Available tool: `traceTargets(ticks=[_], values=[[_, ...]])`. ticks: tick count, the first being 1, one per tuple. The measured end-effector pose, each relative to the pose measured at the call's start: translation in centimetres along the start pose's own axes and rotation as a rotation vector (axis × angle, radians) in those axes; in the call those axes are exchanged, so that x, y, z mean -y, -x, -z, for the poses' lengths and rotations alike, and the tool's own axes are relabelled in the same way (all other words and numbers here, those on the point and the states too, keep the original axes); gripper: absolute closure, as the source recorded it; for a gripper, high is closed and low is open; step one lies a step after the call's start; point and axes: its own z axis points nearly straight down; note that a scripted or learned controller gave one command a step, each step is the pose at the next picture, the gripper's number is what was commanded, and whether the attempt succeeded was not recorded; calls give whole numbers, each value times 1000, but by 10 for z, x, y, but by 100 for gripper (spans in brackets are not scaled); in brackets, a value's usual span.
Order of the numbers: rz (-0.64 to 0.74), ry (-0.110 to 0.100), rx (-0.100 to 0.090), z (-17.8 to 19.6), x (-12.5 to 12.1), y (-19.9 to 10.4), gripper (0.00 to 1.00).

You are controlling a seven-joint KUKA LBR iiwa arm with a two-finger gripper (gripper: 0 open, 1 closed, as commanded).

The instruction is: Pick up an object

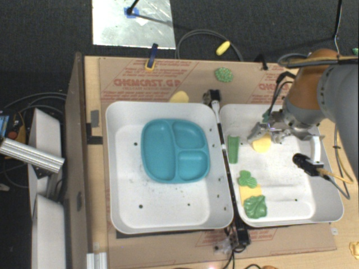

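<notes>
- In the right bin (325,203), toward its far edge, the pincer (268,131) hangs low over the white floor, with the grey arm (336,94) coming in from the right.
- A small yellow object (261,145) lies in the right bin just below the pincer, touching or nearly touching its tips; whether the pincer is open, closed or gripping cannot be told.
- Along the right bin's left wall rests a green stick (233,149).
- Nearer the right bin's front lie a green leafy piece (246,179), a yellow block (251,190) and a second green leaf (256,207).
- Left of the right bin, the left bin (126,206) holds a blue divided plate (174,150).
</notes>
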Motion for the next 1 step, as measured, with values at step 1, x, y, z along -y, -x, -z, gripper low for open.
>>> traceTargets(ticks=[1], values=[[4,6,0,12,-3,-1,100]])
